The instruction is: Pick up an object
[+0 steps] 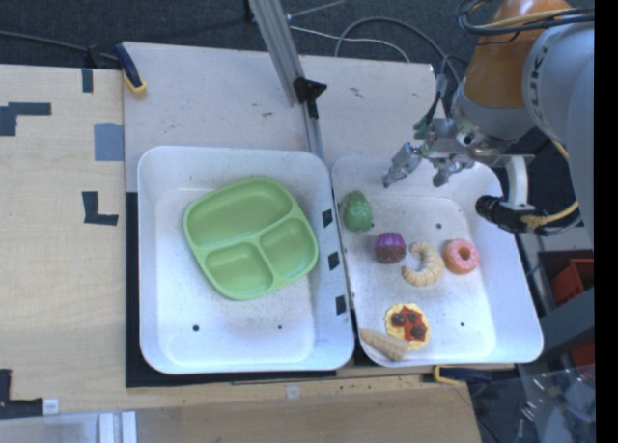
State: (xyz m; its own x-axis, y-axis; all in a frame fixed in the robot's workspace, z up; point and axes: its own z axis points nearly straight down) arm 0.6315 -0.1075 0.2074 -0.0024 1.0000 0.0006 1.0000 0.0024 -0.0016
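Observation:
The right bin (502, 335) holds several toy foods: a green vegetable (356, 210), a purple piece (390, 246), a tan croissant (422, 264), a pink donut (461, 257), a small pizza (407, 322) and a tan cone (384, 344). My gripper (419, 168) hangs over the bin's far edge, up and to the right of the green vegetable. Its two fingers are spread apart with nothing between them.
The left bin (164, 335) holds a green divided plate (251, 235). A metal pole (275, 26) slants down to the seam between the bins. Cables lie behind the bench. The grey arm with its orange band (512, 45) fills the upper right.

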